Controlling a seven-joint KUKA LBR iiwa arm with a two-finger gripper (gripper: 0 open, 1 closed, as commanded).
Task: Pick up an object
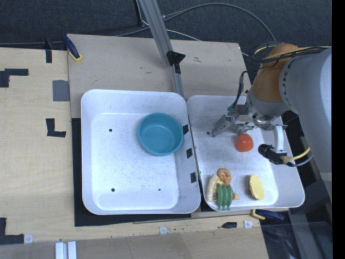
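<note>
— Blue bowl (160, 134) in the left bin (97, 144); and in the right bin (285, 198)?
— My gripper (220, 127) hangs there, jaws spread and holding nothing. The red ball (244, 142) sits just beside them; corn (222, 189) and a yellow piece (256, 188) lie nearer the front.

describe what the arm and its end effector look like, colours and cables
The arm is a bulky rounded grey body with an orange band above the wrist. The end effector is small, metallic grey, with slim fingers. Black cables loop around the wrist, and a black connector with a yellow cable hangs beside it.
</note>
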